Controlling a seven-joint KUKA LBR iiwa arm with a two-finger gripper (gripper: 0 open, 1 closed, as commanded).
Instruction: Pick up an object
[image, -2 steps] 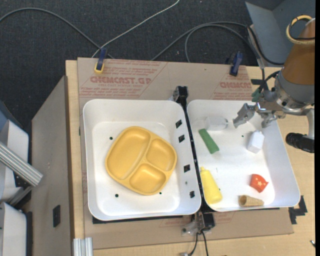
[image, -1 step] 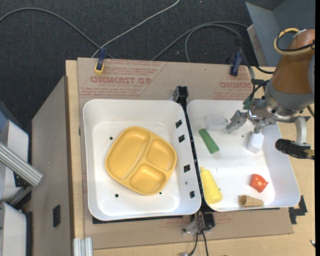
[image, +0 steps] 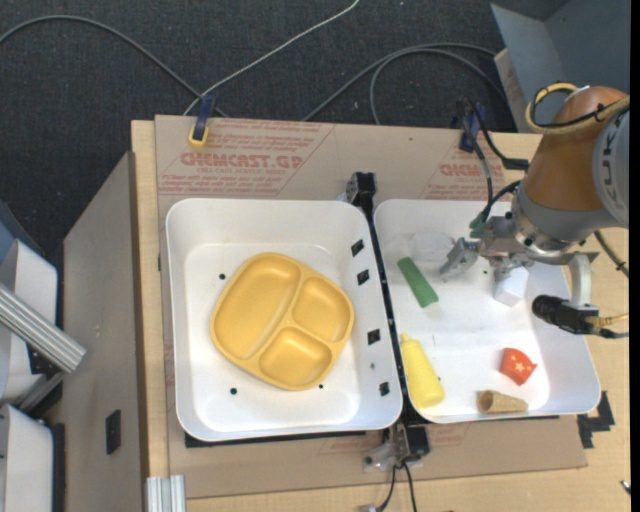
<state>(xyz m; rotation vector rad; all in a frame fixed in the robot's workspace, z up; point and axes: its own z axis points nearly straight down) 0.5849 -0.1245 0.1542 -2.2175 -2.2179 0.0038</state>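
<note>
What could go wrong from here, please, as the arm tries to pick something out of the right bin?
The gripper hangs over bare floor of the right bin, between the green stick and a small white piece, so it may well close on nothing. The yellow bottle lies against the bin's left wall, which could block a finger. The red piece and brown piece are small and could slip.
</note>
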